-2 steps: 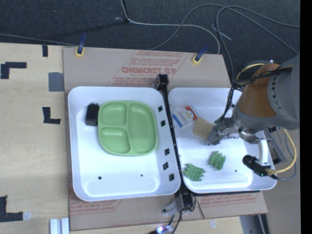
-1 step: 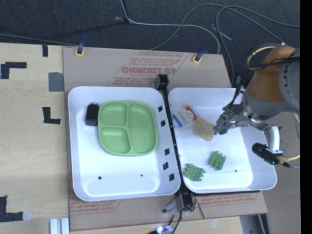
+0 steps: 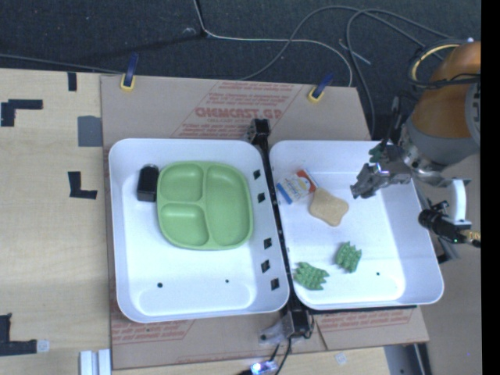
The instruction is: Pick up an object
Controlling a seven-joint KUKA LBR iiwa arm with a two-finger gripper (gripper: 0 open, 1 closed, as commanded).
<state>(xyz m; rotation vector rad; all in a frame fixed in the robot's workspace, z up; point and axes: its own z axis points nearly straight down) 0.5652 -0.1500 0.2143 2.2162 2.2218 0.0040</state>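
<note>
White bins sat on my table [image 3: 47, 209]; the sponge [image 3: 328, 207] lay just left of the pincer [image 3: 367, 182], whose opening I couldn't judge. Soft, light: I'd squeeze its short sides.

You had two bins side by side on the bench. In the left bin [image 3: 125, 233] a divided plate [image 3: 205, 205] lay near the middle, with a small block [image 3: 148, 183] just beside its left edge. In the right bin [image 3: 406, 280] a packet [image 3: 295, 187] lay toward the back left, a sponge [image 3: 328, 207] just to its right, and two toys toward the front: one [image 3: 310, 275] by the left wall, the other [image 3: 348, 256] to its right. The gripper [image 3: 366, 183] hung over the right bin's back right part.
</note>
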